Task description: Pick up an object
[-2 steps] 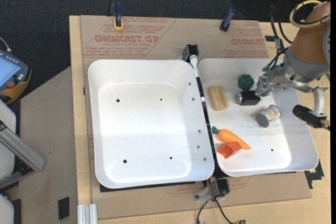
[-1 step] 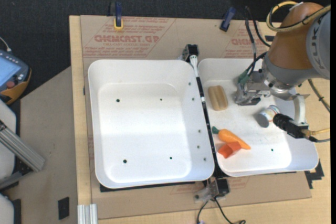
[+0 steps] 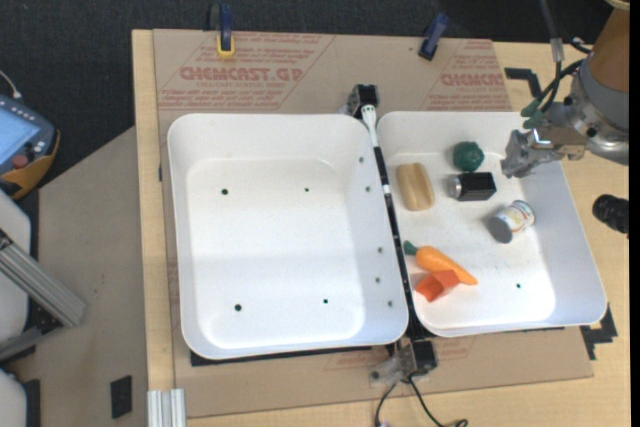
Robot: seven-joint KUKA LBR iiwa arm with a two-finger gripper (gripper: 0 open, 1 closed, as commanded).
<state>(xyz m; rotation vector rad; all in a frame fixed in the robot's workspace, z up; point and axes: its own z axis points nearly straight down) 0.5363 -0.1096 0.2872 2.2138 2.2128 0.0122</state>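
The gripper [image 3: 522, 158] sits over the upper right edge of the right bin [image 3: 560, 300]; whether it is apart or together cannot be told. The left bin [image 3: 190, 215] touches the right bin along a shared rim. Open floor remains along the right bin's lower right area.

Contents, right bin:
- Green ball [image 3: 467, 155], just beside the gripper.
- Black block [image 3: 474, 185], directly below the ball.
- Tan block [image 3: 414, 186], near the shared rim.
- Small grey-white cylinder [image 3: 510, 219], lying on its side.
- Orange carrot [image 3: 444, 263], touching a red piece [image 3: 429, 288].
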